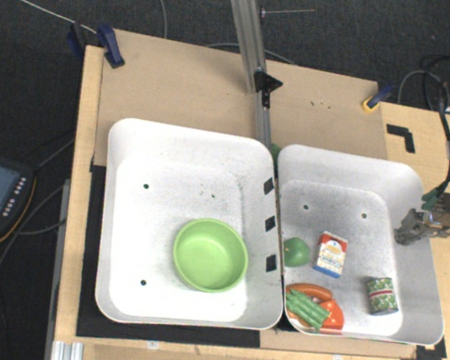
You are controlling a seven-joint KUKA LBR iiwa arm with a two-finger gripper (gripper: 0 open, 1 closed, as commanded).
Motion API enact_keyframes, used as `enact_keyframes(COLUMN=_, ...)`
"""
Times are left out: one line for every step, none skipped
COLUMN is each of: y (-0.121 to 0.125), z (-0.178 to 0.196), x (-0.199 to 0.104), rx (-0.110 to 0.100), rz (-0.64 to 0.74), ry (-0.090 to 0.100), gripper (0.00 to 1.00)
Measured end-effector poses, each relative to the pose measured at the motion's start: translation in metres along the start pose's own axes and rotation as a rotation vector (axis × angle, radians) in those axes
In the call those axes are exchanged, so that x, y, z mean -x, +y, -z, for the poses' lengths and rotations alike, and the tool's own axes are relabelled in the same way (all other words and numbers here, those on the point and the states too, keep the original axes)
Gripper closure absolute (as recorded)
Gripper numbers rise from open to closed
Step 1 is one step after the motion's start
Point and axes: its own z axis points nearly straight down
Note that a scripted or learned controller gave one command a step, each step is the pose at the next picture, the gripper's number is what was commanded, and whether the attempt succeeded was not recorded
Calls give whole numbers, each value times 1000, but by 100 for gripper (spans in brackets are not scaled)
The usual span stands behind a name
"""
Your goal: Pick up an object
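The right bin [376,186] holds several objects near its front. A small red and white carton [331,255] stands in the middle, with a green round fruit [296,251] just left of it. Lying at the front right is a green can [381,295]. A red toy with green strips on it [313,308] rests against the front rim. My gripper [418,225] hangs over the bin's right wall, up and to the right of the can, with nothing seen in it.
A light green bowl [210,255] sits in the left bin [151,163] near its front. A metal pole [251,43] slants down to the gap between the bins. Cables [447,117] run along the bench's right side.
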Motion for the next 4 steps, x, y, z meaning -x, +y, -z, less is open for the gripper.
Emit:
enact_keyframes(y=0, z=-10, x=-49, rx=-1, rz=1, ry=0, gripper=100)
enact_keyframes(y=-1, z=-14, x=-100, rx=-1, rz=2, ry=1, gripper=100)
enact_keyframes(y=-5, z=-12, x=-141, rx=-1, rz=2, ry=1, gripper=100)
enact_keyframes(y=-2, z=-19, x=-193, rx=-2, rz=2, ry=1, gripper=100)
